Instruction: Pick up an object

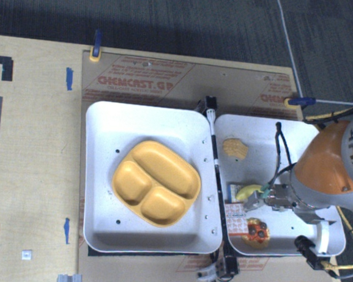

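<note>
The gripper [256, 198] hangs low in the right bin [333, 242], just beside the yellow-green packet [246, 191], placed as if to grasp it. Whether its fingers are spread or clenched, I cannot tell; the view blurs there.

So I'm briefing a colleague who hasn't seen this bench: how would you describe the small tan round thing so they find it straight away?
Start at the right white bin, the one the arm reaches into. Look toward its far left corner, near the divider between the bins: the tan round lump lies there alone. Its neighbours, a yellow-green item and an orange-red packet, lie nearer the camera and are brighter coloured.
</note>
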Motion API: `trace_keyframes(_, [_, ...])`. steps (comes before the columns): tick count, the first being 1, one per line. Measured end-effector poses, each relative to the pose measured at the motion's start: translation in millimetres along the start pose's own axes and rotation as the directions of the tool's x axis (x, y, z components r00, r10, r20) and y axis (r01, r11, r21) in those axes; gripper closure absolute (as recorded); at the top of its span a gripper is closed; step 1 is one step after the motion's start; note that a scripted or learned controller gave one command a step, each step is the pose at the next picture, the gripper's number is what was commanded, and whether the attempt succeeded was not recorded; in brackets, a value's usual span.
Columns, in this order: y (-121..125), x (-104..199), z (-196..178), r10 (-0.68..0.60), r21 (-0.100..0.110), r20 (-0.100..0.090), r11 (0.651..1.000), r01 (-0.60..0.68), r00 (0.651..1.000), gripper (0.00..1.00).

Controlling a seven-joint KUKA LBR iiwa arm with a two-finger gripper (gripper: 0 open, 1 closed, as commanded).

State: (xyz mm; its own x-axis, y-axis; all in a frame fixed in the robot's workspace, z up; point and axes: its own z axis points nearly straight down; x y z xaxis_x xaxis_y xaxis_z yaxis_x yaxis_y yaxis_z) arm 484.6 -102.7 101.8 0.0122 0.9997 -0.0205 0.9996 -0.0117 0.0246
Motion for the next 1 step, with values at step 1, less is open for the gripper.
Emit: trace_keyframes(1, [-1.3, -0.2, 9.8, 0.000, 0.003, 0.000, 1.000, 0.000, 1.000, 0.00])
